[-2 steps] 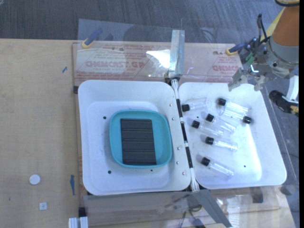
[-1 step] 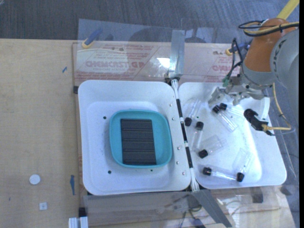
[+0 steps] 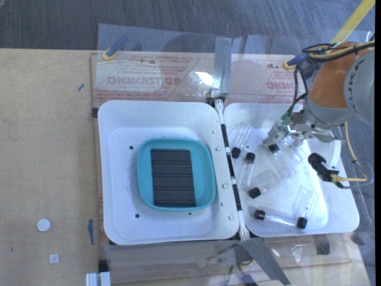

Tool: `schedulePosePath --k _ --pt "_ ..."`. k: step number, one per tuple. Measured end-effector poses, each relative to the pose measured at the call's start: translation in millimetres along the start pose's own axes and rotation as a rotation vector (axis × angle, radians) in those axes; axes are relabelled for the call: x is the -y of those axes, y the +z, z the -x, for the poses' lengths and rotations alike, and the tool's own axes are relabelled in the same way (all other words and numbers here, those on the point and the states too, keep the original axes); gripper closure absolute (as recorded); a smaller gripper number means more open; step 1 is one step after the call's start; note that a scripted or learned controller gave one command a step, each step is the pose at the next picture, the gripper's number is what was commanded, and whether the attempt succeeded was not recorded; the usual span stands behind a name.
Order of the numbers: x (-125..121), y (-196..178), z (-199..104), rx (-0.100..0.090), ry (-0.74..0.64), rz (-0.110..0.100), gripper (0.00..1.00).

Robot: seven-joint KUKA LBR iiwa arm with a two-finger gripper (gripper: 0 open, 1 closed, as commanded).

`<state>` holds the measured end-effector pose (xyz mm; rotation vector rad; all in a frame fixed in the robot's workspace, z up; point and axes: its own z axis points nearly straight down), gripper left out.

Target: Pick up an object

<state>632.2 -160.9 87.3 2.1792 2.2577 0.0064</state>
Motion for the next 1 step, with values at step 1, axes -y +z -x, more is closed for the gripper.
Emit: schedulePosePath --k 1 --pt "-1.0 -9.6 0.6 0.000 0.002 0.002 1.00"
